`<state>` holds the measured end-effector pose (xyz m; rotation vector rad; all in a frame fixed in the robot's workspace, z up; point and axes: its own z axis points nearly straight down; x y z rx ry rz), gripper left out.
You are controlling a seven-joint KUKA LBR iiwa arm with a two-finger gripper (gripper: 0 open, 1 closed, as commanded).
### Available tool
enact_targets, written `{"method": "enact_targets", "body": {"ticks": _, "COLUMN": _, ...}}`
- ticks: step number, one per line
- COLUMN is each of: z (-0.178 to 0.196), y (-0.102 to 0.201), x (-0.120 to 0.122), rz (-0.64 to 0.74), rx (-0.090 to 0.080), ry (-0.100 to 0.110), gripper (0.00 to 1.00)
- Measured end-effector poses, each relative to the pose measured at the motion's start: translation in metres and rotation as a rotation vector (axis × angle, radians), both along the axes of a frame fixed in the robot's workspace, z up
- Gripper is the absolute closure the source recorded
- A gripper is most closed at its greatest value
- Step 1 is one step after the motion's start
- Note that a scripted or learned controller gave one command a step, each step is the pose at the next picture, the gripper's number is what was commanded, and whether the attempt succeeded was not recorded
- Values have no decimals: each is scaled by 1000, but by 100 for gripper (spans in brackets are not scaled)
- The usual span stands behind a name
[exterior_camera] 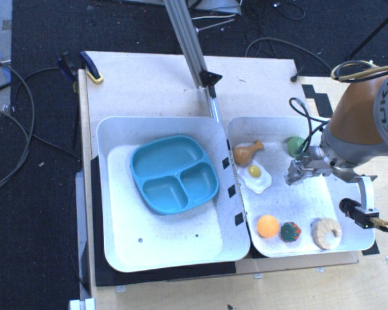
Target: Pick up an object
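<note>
The gripper hangs over the right bin; whether anything is grasped cannot be told. A green ball lies just beside it. A good pick calls for centring squarely above one object before descending.

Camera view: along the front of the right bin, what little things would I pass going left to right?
Orange ball → red and green toy → tan pastry, all inside the right bin.
</note>
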<state>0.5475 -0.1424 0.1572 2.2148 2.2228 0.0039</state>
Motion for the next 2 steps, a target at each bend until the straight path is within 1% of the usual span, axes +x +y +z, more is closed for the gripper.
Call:
{"method": "enact_targets", "body": {"ticks": 1, "z": 59, "y": -1, "x": 10, "rz": 0, "rx": -1, "ry": -2, "gripper": 100}}
{"method": "enact_targets", "body": {"ticks": 2, "z": 105, "y": -1, "x": 12, "rz": 0, "rx": -1, "ry": -1, "gripper": 100}}
